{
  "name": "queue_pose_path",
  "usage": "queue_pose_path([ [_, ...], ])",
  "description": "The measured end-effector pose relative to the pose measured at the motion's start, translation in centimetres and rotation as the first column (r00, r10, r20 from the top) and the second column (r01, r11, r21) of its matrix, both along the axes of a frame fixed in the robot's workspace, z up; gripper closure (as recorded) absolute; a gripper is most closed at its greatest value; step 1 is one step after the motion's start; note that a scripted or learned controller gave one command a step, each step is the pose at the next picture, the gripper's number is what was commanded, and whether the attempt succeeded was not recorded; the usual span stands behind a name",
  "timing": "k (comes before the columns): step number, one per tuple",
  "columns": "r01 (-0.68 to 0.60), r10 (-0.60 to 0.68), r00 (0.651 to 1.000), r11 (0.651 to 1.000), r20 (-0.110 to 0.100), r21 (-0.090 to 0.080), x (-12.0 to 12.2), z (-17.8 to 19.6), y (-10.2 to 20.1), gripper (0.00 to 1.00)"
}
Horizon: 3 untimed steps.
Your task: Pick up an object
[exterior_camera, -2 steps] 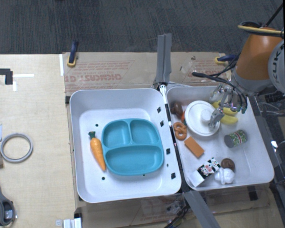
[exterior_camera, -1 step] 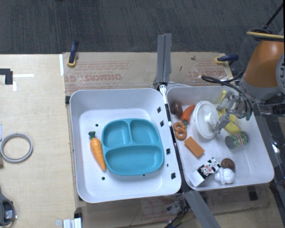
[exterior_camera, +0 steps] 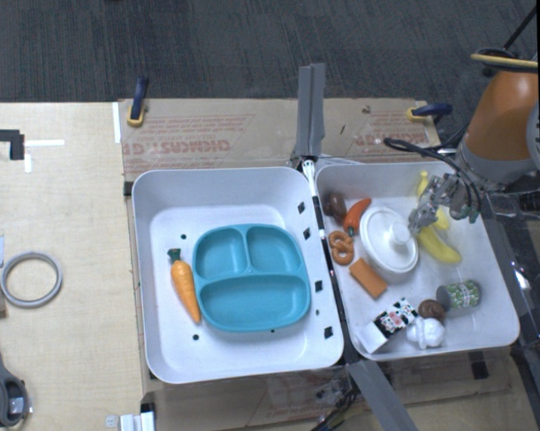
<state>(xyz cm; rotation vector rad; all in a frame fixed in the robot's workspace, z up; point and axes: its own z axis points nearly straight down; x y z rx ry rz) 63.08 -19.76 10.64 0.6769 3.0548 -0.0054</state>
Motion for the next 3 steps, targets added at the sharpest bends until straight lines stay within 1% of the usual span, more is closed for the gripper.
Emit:
queue_pose_path([
  [1,0.016,-0.016,1.0,1.0,-0.007,0.005,-0.7,13.2,3.9,1.0],
  [2,0.39,-0.39,0.921,0.921,-0.009,0.005,-3.1,-1.4,0.7,1.0],
  [3,0.431,-0.431,0.903,0.903,-0.008,0.007,-1.5,8.2,6.7,1.0],
])
